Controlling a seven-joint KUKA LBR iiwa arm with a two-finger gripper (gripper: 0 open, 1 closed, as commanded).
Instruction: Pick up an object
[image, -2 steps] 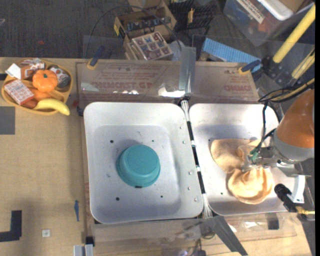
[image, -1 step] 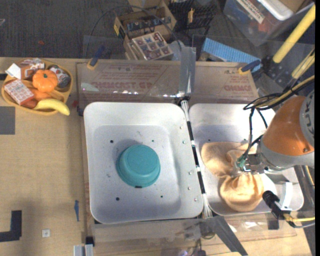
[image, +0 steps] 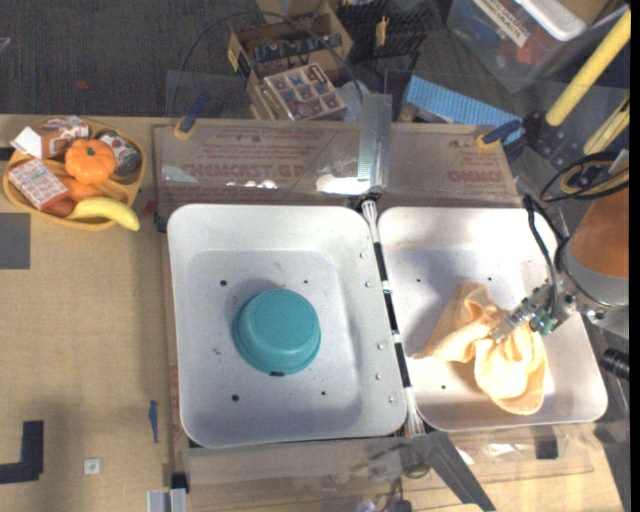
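Note:
A crumpled yellow-orange cloth (image: 490, 350) lies in the right bin (image: 450, 240), toward its front right. My gripper (image: 522, 318) reaches in from the right and its tip is down on the cloth's upper right fold. An upturned teal bowl (image: 277, 330) sits in the middle of the left bin (image: 210, 240). The arm's orange band (image: 605, 240) shows at the right edge.
A yellow dish (image: 70, 175) with toy fruit, a banana and small boxes sits on the bench at the far left. Cardboard flaps and clutter line the back behind both bins. A black cable (image: 540, 240) runs along the right bin's rear right.

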